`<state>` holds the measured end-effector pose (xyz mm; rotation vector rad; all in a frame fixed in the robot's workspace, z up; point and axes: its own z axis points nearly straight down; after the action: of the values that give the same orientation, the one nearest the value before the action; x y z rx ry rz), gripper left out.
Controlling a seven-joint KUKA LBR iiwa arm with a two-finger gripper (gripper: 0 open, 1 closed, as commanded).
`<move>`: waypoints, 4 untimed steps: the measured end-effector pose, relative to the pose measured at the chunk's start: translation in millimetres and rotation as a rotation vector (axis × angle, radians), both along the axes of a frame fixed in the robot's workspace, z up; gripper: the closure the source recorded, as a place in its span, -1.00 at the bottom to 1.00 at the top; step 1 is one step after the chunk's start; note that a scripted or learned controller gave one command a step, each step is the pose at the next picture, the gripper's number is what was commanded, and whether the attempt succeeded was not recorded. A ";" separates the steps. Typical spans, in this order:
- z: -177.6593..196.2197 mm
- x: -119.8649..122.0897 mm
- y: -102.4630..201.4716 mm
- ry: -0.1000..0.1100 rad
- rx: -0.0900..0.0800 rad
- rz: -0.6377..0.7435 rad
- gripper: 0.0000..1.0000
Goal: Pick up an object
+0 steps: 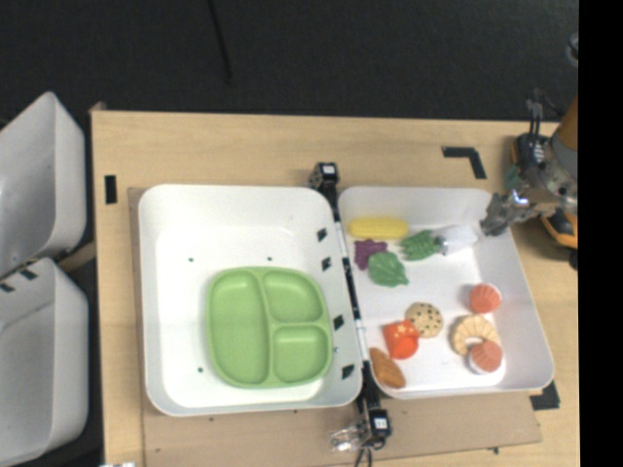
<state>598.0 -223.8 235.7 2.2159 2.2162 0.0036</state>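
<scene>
The right bin [516,270] holds several toy foods: a yellow corn piece [378,228], purple grapes [368,251], a green leaf [387,269], a green broccoli piece [421,245], a cookie [423,318], a red pepper [401,340], an orange ball [486,297], a shrimp-like piece [474,329], a red-and-white piece [486,356] and a brown bread piece [386,369]. My gripper [496,217] hangs over the bin's far right corner, to the right of the broccoli. I see nothing held in it.
A green divided plate [268,326] lies in the left bin [165,261]. The bins' shared wall [343,261] runs down the middle. White chair-like shapes [34,261] stand off the bench's left side.
</scene>
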 end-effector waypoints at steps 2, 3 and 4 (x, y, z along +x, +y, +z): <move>-2.5 -27.1 37.1 0.008 0.004 0.003 1.00; -8.6 -48.4 78.4 0.008 0.004 0.004 1.00; 9.9 -76.1 124.0 0.006 0.005 0.006 1.00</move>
<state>521.8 -99.8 245.6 2.2150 2.2280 0.0025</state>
